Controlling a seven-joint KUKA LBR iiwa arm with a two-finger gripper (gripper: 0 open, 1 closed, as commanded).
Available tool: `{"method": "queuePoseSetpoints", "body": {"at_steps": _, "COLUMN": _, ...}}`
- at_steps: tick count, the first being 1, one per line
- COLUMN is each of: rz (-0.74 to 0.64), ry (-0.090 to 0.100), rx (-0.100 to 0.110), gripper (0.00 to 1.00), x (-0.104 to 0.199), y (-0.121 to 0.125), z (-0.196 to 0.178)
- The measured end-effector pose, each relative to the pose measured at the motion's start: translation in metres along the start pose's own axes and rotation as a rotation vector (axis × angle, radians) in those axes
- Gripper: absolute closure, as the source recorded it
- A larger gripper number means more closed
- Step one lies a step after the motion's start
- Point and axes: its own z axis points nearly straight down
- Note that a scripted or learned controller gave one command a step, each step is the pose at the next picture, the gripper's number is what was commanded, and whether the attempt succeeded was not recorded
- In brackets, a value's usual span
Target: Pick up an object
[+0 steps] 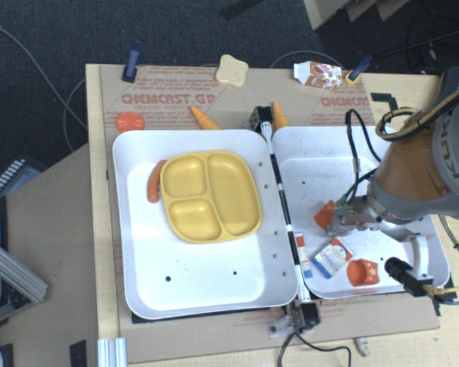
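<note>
My gripper (343, 217) is low in the right bin (314, 155), at its middle. A small orange-red object (323, 215) lies right against the gripper's left side; whether it is gripped I cannot tell. A white and blue packet (329, 260) lies just in front of it, and a red-orange piece (362, 272) sits by the bin's near edge. The left bin (206, 289) holds a yellow divided plate (210, 196) with a red sausage (153, 182) along its left side.
Behind the bins, the bench bears a toast slice (232, 69), a carrot (204, 118), an orange disc (128, 121), a blue clip (131, 61) and a printed wrapper (319, 73). Black cables (356, 147) hang over the right bin. The arm's orange band (413, 170) stands over that bin's right side.
</note>
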Motion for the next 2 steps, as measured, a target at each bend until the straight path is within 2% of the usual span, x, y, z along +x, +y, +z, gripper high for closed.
{"method": "queuePoseSetpoints", "body": {"at_steps": 1, "rz": 0.000, "ry": 0.000, "rx": 0.000, "gripper": 0.00, "x": 0.000, "y": 0.000, "z": 0.000}}
{"method": "queuePoseSetpoints", "body": {"at_steps": 2, "rz": -0.003, "ry": -0.001, "rx": -0.001, "gripper": 0.00, "x": 0.013, "y": 0.017, "z": 0.010}}
